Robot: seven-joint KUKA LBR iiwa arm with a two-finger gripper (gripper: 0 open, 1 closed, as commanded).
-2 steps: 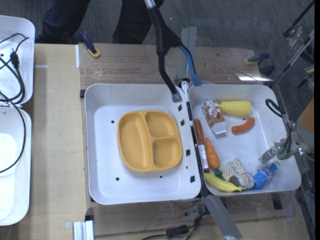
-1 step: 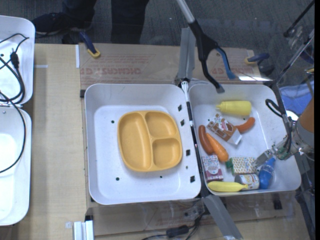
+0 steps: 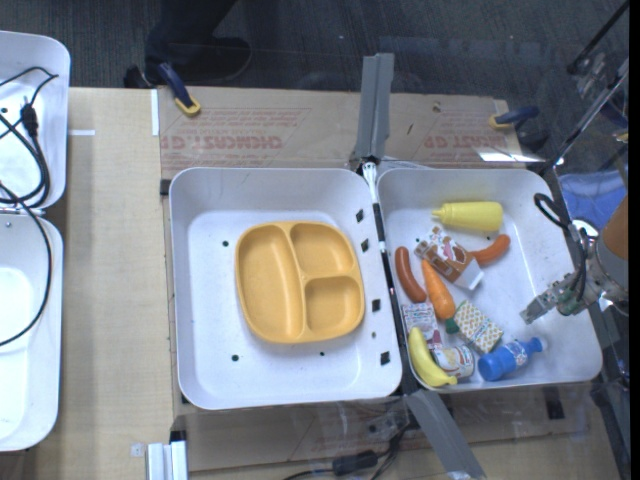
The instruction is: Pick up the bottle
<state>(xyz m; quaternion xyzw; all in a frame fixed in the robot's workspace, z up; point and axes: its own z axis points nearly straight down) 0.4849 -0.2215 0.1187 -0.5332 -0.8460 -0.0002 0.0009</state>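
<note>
Pale wooden bench [image 3: 100, 268] carries 2 shallow white bins side by side, with brown cardboard under their far edges. In the left bin [image 3: 200, 268] sits a yellow divided plate [image 3: 299, 279] with 3 compartments. Clutter fills the right bin [image 3: 530, 208]: a yellow mustard bottle [image 3: 468, 215] lying near the far wall, 2 sausages [image 3: 408, 273], a carrot [image 3: 439, 289], a banana [image 3: 427, 360] at the near edge, some small packets, and a blue bottle [image 3: 508, 359] in the near right corner. With 2 bottles present the task sentence leaves the target open; the blue bottle is probably the readier one, since it lies closest to the arm. It rests on its side, just beside the packets on its left, its long axis running from lower left to upper right with the small cap end toward the bin's right wall. From the right edge the gripper [image 3: 547, 304] reaches in over the right side of that bin, above the floor and apart from every object; whether its jaws are spread or pressed together cannot be told from this slanted, small view. The blue bottle lies toward the near edge and slightly left of the gripper, fairly near it, while the mustard bottle lies well apart toward the far wall. A grasp would need the fingers closing across the blue bottle's body, square to that slanted axis.
</note>
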